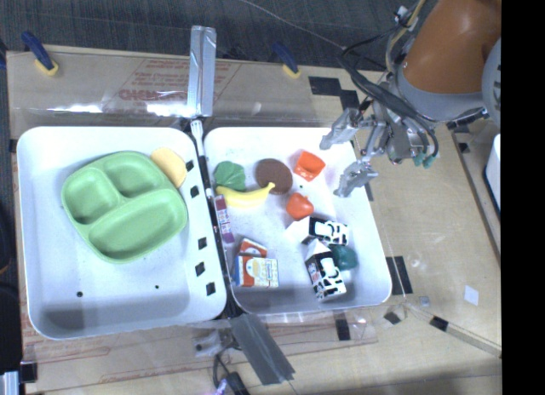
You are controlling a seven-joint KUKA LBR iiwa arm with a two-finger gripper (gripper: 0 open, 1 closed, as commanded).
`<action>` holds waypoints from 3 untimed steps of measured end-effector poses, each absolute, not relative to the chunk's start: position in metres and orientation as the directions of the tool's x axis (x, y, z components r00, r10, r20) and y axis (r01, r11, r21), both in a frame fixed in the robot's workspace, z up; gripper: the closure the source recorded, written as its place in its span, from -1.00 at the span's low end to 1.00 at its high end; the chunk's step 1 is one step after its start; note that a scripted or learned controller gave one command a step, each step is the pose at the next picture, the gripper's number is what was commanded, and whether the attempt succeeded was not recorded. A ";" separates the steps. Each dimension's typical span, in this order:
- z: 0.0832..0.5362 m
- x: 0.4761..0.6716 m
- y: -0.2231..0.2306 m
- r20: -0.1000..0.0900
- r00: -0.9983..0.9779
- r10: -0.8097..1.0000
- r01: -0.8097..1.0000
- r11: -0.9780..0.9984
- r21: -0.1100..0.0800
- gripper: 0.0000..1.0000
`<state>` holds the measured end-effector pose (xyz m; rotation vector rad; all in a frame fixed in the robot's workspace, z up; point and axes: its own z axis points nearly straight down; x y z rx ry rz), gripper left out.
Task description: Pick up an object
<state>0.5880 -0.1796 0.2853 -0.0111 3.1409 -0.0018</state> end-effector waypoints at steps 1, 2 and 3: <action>0.129 0.606 -0.189 0.000 -0.998 -0.057 -0.057 0.998 0.001 -1.00; 0.091 0.596 -0.111 0.002 -0.995 0.104 0.104 0.995 0.003 -1.00; 0.094 0.620 -0.201 -0.005 -0.988 -0.153 -0.153 0.988 -0.003 -1.00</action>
